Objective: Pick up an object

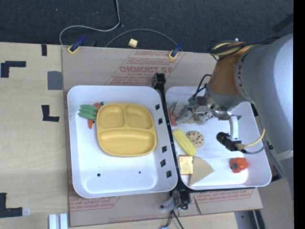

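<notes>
While the arm [267,75] is reaching in from the right, its gripper [190,109] is hanging low over the far left corner of the right bin [252,178], above a small greyish item [178,109]. Whether the claw is spread or pressed together cannot be told; wrist hardware is crowding that spot.

Largest to smallest, candidates in the right bin: a tan wedge [201,170] is lying flat near the front edge, likely light and thin, hard to get fingers under. A corn cob [184,141] is lying beside the divider; judged light, rigid toy plastic, possibly slick, best taken across its narrow middle. A yellow block [185,164] is touching the wedge. A cookie [195,138] is sitting just right of the corn, flat and low. A red-orange piece [238,163] is sitting well apart, near the right wall; rounded, may roll.

In the left bin [119,182], a yellow divided plate [126,129] is resting beside green and orange toy vegetables [89,112].

The greyish item is too blurred to identify. A black fitting and cable [228,141] are overhanging the bin floor.
</notes>
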Robot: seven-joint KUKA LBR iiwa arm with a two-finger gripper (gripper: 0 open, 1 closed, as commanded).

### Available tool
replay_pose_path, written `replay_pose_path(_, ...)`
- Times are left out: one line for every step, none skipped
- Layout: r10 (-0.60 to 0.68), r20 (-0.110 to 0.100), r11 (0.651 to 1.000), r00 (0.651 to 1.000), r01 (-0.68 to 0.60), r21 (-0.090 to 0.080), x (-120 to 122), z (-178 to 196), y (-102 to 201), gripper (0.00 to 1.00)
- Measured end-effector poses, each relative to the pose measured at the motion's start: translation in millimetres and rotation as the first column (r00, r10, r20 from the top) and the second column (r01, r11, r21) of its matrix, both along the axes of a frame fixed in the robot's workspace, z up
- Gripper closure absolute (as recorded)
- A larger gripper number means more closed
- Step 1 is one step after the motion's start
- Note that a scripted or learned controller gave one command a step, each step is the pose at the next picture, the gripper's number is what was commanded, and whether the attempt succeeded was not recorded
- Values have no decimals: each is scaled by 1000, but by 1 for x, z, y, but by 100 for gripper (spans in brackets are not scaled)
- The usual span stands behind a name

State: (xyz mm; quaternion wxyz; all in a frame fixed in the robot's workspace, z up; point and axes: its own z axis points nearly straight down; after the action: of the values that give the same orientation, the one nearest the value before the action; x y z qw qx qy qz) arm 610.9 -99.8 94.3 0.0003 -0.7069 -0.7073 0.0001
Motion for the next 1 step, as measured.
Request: replay_pose_path(-2,1,1000,1000,2,-1,-73,-9,-12,0)
